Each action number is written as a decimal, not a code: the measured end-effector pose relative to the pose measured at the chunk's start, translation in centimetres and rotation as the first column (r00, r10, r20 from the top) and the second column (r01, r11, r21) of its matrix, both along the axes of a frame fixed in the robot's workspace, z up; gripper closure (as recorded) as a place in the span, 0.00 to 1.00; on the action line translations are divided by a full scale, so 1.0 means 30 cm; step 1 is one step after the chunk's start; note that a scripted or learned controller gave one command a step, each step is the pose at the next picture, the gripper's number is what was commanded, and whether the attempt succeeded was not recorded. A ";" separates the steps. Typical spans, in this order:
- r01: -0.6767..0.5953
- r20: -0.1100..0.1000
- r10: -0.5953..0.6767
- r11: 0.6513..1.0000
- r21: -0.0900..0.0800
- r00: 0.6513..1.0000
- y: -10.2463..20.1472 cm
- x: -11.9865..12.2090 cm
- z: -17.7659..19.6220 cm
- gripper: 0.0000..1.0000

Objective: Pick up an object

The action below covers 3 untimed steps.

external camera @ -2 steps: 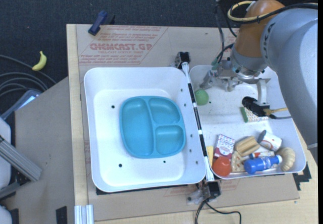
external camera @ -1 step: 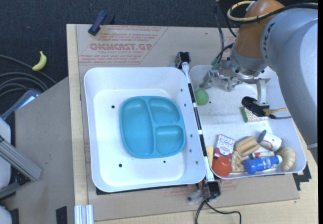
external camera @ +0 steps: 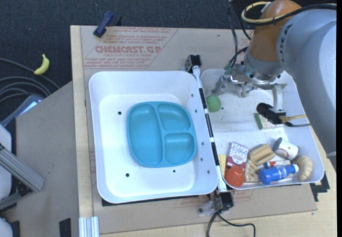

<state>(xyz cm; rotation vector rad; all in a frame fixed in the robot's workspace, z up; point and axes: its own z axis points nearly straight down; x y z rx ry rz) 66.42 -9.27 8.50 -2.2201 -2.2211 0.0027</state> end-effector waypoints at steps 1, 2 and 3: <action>0.000 0.002 0.000 1.000 -0.001 1.000 0.001 0.008 0.000 0.00; -0.001 0.002 0.001 1.000 -0.001 1.000 0.003 0.008 0.000 0.00; 0.000 0.002 0.000 1.000 -0.001 1.000 0.004 0.008 0.000 0.00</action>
